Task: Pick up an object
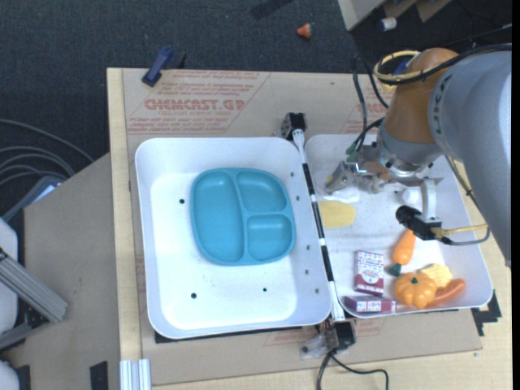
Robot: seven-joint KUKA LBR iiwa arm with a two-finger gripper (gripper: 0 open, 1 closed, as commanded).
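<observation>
The grey arm with its orange band comes in from the upper right and hangs over the right bin [479,287]. My gripper [356,177] is low over that bin's upper left part, just above a pale yellow flat piece [337,213]. Toward the bin's lower right lie a small red and white carton [370,270], an orange carrot-like piece [404,247], a small orange pumpkin [414,291] and a yellow piece [439,275]. Nothing shows between the fingers.
The left bin [162,283] holds a blue divided tray [242,215]. A black clamp [293,123] sits where the bins meet at the top, another fitting [335,337] at the bottom. Brown cardboard lies under both bins.
</observation>
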